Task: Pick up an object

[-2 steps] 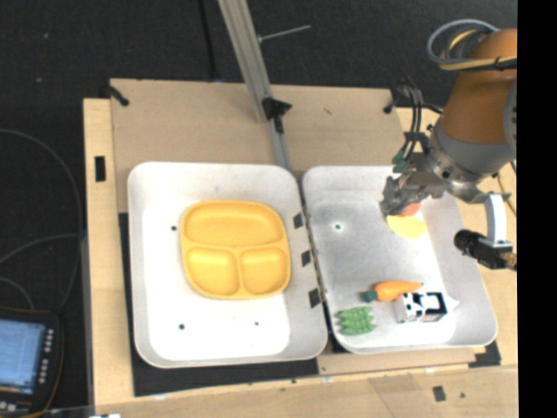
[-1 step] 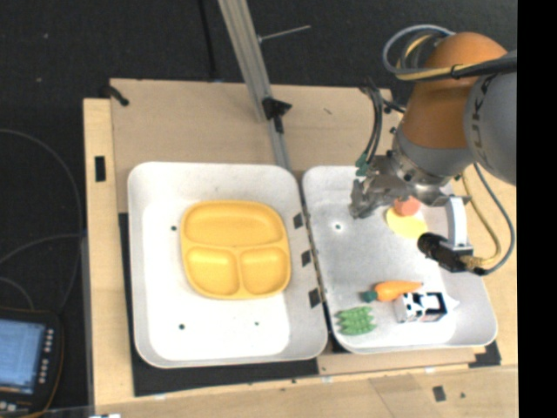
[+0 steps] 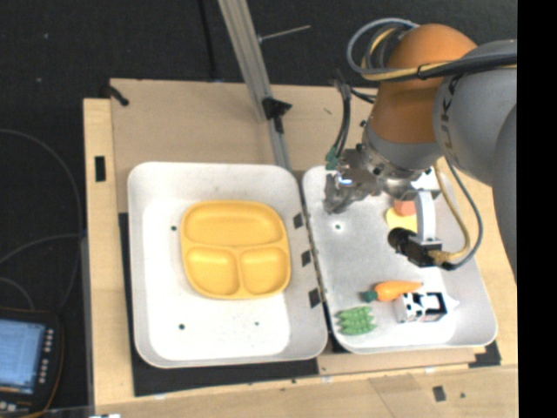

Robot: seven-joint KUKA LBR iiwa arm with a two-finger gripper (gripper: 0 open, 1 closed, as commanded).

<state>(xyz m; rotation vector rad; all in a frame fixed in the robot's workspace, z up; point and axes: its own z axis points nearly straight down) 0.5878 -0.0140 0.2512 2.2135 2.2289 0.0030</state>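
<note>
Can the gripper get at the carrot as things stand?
Probably yes. The carrot lies in the open in the right bin, apart from the green toy and cow, with the gripper over the same bin.

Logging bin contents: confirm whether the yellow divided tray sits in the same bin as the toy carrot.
No. The yellow divided tray lies in the left bin, while the toy carrot lies in the right bin.

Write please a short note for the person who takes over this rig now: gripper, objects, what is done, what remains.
Gripper: low over the right bin's upper left corner, nothing visibly held.
Right bin holds: carrot, black-and-white cow toy, green toy, yellow piece with an orange piece under the arm.
Left bin: yellow divided plate.
Done: nothing picked.
Left: grasp and lift one object.
</note>
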